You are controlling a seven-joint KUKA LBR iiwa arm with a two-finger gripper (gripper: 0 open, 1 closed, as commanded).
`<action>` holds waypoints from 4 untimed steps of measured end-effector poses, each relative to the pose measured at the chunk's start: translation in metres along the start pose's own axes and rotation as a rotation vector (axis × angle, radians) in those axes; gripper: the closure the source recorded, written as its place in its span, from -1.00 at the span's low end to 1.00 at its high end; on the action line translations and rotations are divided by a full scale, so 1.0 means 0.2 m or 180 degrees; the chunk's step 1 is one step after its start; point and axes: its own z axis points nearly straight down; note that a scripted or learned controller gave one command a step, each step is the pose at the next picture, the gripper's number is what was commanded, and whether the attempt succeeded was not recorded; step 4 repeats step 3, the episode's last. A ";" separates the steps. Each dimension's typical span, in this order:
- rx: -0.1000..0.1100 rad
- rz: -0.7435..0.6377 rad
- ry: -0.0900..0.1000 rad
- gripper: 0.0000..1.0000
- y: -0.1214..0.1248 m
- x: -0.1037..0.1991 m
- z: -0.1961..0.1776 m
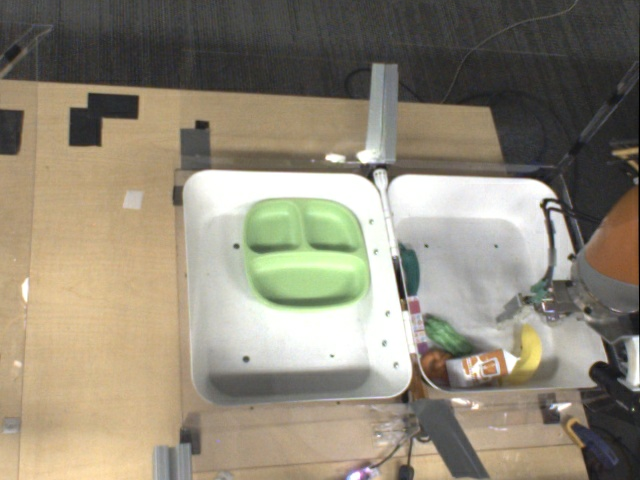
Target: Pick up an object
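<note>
- Near edge of the bench (90,368): pale wood surface; grey metal brackets (172,460) and loose cables show at the bottom of the frame, partly cut off.
- Right bin (470,218), near end: a cluster of small items lies against the near wall. From left to right: a reddish-brown rounded item (433,366), partly covered; a small carton (482,368) with an orange and white label, lying on its side; a yellow banana (528,354), curved, touching the carton's right end. The label print is too small to read.
- Just beyond the cluster: a dark green leafy or pod-shaped item (448,335), its near end tucked under the others.
- Along the divider between the bins: a thin pink and white strip (417,323) and, farther on, a teal object (408,268), both half hidden by the bin wall; what they are cannot be told.
- Gripper (522,308): reaches in from the right, low over the right bin, just beyond the banana and close to the right wall. Its tips are small, metallic and blurred; whether they stand apart or together cannot be told, and nothing is seen between them.
- Arm (612,258): the orange band and grey wrist are cut off by the right frame edge; a black cable (560,228) loops along the bin's right wall.
- Left bin (210,268): a green divided tray (305,251) lies flat near its centre, with two small compartments on the far side and one long compartment on the near side.
- Far side: an upright grey metal post (383,113) stands at the far junction of the bins; black markings (100,118) lie on the bench at far left; dark carpet (250,18) beyond.
</note>
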 end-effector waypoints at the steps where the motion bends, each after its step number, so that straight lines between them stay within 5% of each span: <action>1: 0.0014 0.0186 -0.0007 -1.00 -0.01 0.00 -0.23; 2: -0.0008 -0.0201 -0.0009 -1.00 0.00 0.00 0.01; 3: 0.0013 -0.0002 -0.0007 -1.00 -0.01 0.00 -0.22; 4: 0.0013 -0.0002 -0.0007 -1.00 -0.01 0.00 -0.22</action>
